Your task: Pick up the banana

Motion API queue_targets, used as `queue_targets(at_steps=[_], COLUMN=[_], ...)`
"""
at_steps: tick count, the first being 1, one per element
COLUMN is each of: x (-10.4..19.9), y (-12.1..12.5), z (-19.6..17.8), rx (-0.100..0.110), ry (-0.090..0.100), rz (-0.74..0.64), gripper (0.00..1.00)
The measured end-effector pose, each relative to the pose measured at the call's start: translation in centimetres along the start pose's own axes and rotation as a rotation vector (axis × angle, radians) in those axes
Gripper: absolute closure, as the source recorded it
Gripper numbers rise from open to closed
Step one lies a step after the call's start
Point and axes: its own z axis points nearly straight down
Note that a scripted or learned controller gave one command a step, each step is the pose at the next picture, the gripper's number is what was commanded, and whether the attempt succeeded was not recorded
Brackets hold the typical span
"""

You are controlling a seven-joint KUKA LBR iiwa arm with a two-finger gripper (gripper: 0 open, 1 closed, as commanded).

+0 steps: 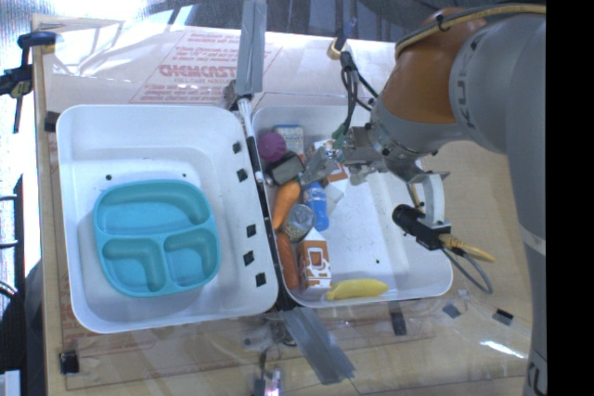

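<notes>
banana (356, 289): one, lying flat against the right bin's (419, 281) near wall, at about 5 o'clock in that bin
jaws (327, 159): over the clutter at the bin's 11 o'clock, well apart from the banana; opening cannot be told, nothing seen held
risk: a descent here would catch a carrot (286, 204) or the bottle (317, 204); the wall may block a finger
count: two bins, one teal tray (154, 236), two carrots, one purple ball (271, 145)

Bare bin floor (371, 232) lies open below the gripper (327, 164); carrots (286, 204), a can (299, 221) and a box (316, 264) crowd its left.
</notes>
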Motion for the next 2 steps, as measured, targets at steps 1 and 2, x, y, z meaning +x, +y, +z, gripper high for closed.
queue_targets(at_steps=[1, 2], x=[-2.9, -4.9], y=[-4.2, -5.0], z=[7.5, -1.2], rx=[-0.017, -0.005], ry=[-0.001, -0.002], rz=[-0.201, -0.029], gripper=[0.00, 0.00])
